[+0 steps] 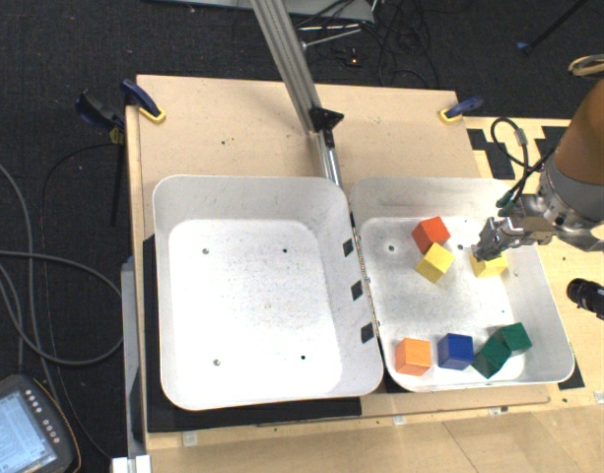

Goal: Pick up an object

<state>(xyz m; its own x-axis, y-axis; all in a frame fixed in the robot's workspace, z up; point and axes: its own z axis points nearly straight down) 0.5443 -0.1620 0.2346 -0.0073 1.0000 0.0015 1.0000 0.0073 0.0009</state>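
Hovering low over the right bin [538, 294], the tool [491, 249] sits at the bin's far-right part, right on top of a yellow cube [490, 266] that peeks out from under it; whether its fingers are spread or closed I cannot tell from this slanted view, and nothing shows the cube actually caught between them. Taking that yellow cube as the landmark and likely target: a second yellow cube [434, 262] lies near it on the left, touching an orange cube [431, 232] just behind it, and well apart toward the bin's near edge sit another orange cube [413, 355], a blue cube [456, 351] and two green cubes [515, 338] [492, 357] bunched together. The main risk, as I judge it, is a missed or glancing grasp: the tool seems to be over the cube's far side rather than centred, so closing could pinch one corner and flick the cube away, or a finger could land on its top and press it into the bin floor. The cube also lies toward the bin's right wall, so a nudge could wedge it there. The left bin [183, 264] on the desk [233, 136] plays no part yet
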